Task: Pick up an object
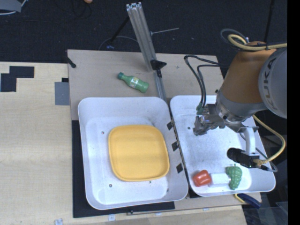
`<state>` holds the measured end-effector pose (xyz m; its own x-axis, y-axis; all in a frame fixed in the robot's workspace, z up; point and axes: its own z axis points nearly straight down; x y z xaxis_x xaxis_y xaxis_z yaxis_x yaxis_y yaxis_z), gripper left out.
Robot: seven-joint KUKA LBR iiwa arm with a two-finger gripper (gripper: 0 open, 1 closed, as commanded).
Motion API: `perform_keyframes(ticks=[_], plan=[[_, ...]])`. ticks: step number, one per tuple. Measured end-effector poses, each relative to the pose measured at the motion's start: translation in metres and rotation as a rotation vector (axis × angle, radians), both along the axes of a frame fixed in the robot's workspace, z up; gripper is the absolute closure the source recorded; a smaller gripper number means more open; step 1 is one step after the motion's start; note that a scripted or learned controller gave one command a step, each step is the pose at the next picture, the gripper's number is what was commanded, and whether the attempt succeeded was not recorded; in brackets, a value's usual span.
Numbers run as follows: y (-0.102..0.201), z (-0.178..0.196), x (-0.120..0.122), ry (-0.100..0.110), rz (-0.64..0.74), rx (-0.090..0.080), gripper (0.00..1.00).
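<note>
Gripper (202, 124) low over the bare upper-left floor of the right bin (187, 158); jaw state cannot be told. Candidate objects, a red pepper (202, 177) and a green broccoli-like toy (234, 176), lie along that bin's near edge, well apart from the gripper. Likely failure: closing here on nothing. Near the rim, the wall crowds any descent; the bin's middle offers open room.

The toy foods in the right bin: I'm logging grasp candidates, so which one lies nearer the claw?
The red tomato, at the bin's near edge; the green broccoli lies further right, past the claw.
</note>
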<state>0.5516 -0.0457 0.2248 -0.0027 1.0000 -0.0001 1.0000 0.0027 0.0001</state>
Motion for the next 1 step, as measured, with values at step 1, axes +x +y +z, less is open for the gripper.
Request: perform_keyframes(ticks=[1], plan=[[0.0532,0.0100,-0.0129,0.000,0.001,0.001,1.00]])
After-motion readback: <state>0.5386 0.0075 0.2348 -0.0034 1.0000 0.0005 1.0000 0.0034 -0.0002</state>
